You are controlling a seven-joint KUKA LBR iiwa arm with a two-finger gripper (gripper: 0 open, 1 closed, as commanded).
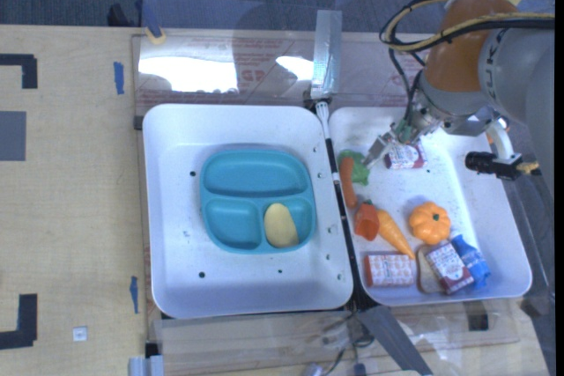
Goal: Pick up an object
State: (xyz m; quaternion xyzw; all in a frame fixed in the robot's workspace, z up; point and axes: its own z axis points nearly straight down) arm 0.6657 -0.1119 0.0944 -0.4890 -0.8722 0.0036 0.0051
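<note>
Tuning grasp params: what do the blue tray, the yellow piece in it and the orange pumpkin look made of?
Blue tray: looks like moulded plastic, matte, with smooth rounded compartment walls. Yellow piece: probably plastic toy food, smooth with a faint sheen. Pumpkin: likely plastic or rubber, slightly glossy, ribbed, green stem. How hard either toy is cannot be judged.

Small red-and-white packet (390, 269): print too small for me to read.
Red-and-blue wrapped packet (455, 264): label blurred, nothing legible.

One fixed cam above bench (62, 189), angled down (both bins (167, 216) in frame).
</note>
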